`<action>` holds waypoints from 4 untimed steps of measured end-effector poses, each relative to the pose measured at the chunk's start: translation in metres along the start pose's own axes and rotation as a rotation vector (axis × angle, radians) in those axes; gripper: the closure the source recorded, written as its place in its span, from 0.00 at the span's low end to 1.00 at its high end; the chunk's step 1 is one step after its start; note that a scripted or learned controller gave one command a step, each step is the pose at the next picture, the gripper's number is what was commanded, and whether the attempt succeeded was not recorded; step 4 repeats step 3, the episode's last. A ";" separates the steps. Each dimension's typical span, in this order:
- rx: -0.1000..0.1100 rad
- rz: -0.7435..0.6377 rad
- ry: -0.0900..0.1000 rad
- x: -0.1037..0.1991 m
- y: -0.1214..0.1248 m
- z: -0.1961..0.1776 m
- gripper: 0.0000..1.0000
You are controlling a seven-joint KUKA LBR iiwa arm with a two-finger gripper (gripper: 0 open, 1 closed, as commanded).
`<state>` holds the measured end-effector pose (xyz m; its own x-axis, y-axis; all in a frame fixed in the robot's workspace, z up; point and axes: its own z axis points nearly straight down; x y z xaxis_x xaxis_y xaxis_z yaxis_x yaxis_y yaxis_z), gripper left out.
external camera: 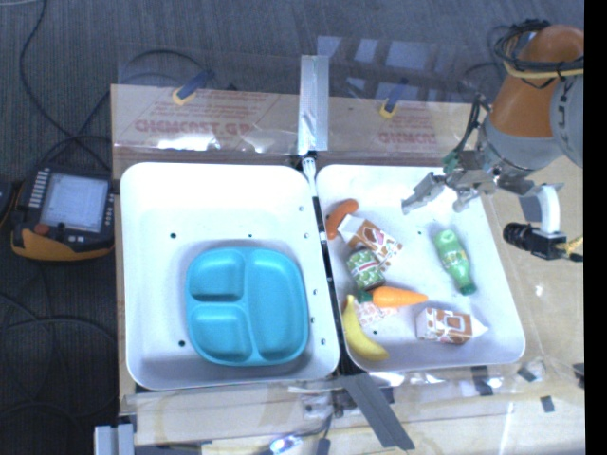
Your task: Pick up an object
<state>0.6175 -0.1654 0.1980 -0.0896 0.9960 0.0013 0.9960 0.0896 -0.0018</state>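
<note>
The grey arm with its orange band (531, 93) reaches in from the right, wrist bent down over the right white bin's (493, 344) far right corner. Its two-finger pincer (439, 192) hangs spread wide, holding nothing (fingers splayed left and right). Just below it lies a green plastic bottle (453, 260); further down-left sit an orange carrot (398, 298) and a yellow banana (360, 335).

Bright, even overhead light. The white bins (228, 183) are nearly washed out, with glare on the clear sheet (218, 126) at 12 o'clock. Shadows faint; focus slightly soft.
</note>
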 end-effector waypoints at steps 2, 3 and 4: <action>-0.001 0.081 0.005 -0.044 -0.026 0.095 1.00; 0.001 0.157 -0.003 -0.023 -0.060 -0.049 1.00; 0.001 0.157 -0.003 -0.023 -0.060 -0.049 1.00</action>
